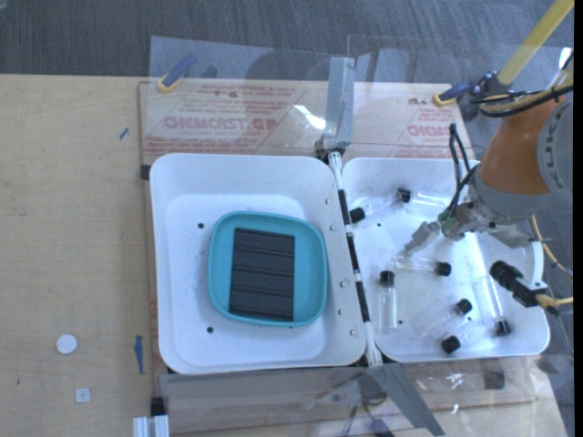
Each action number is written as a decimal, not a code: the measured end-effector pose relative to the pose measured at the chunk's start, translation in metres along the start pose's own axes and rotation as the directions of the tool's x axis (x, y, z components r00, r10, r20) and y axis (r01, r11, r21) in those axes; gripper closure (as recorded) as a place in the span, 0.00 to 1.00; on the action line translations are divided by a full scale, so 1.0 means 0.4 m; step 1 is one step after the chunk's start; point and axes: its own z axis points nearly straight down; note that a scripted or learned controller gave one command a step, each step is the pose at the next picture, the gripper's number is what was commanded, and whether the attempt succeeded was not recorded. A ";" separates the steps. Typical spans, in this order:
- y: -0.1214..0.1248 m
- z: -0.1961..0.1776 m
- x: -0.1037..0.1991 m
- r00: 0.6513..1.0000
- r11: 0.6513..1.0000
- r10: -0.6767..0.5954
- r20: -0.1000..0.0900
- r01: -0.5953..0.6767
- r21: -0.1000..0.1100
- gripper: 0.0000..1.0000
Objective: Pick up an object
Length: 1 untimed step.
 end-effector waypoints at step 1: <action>-0.012 -0.002 0.146 0.998 0.998 -0.059 -0.005 0.059 0.001 0.00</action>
